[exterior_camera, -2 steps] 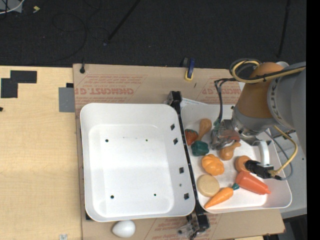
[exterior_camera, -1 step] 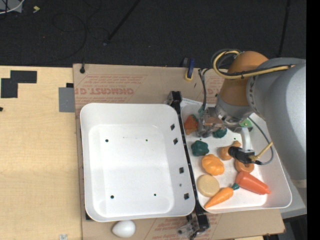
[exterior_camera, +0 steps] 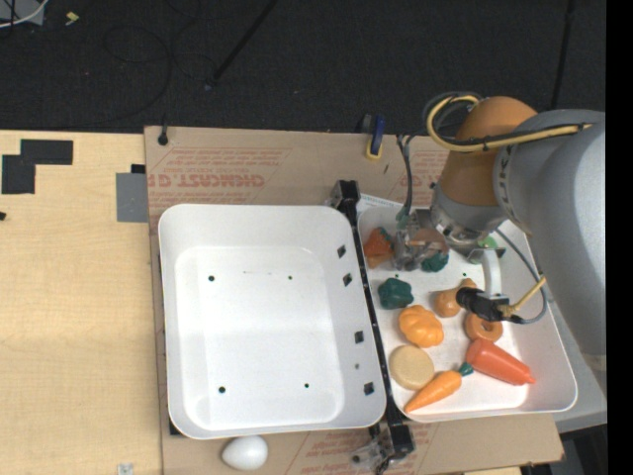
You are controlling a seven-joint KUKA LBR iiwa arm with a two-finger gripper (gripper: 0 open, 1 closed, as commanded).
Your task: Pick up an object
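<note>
Toy foods fill the right bin [exterior_camera: 554, 389], so the end effector [exterior_camera: 413, 250] sits low at its far end, between an orange piece [exterior_camera: 377, 246] and a teal piece [exterior_camera: 434, 260]; its grip cannot be told. A carrot [exterior_camera: 435, 389] lies near the front.

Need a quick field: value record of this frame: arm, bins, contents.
arm: gripper low over the right bin's far end
right bin: toy food
items: carrot, red-orange cone-shaped piece, orange pumpkin-like piece, pale round piece, dark green piece
left bin: white
outside bins: white egg-shaped object on the bench by the left bin's near edge
grasp: cannot tell
</note>
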